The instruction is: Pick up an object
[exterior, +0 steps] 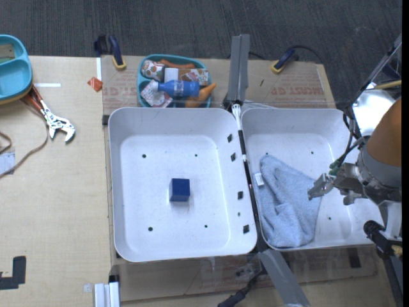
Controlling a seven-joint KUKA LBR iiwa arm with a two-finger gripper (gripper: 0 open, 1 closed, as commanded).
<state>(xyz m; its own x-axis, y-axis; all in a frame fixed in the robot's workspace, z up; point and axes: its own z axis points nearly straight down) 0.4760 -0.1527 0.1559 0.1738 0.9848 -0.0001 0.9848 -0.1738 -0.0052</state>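
gripper [319, 189] sits right at the grey cloth's [285, 204] right edge, cloth lying to its left, can't tell its grip state

You had two smooth white plastic bins: the left bin [128, 190] and the right bin [300, 130], both with a slight sheen. The blue block [180, 190] in the left bin looked matt and hard-surfaced. The grey-blue towel [287, 203] in the right bin was soft, nappy cloth, crumpled into folds. The counter [57, 222] showed a matt, pale wood-like face, with brown cardboard [294, 85] behind the bins. The wrench [56, 123] was bright, shiny metal. The turquoise tray [13, 69] looked like glossy plastic. The floor [192, 11] was dark, rough carpet.
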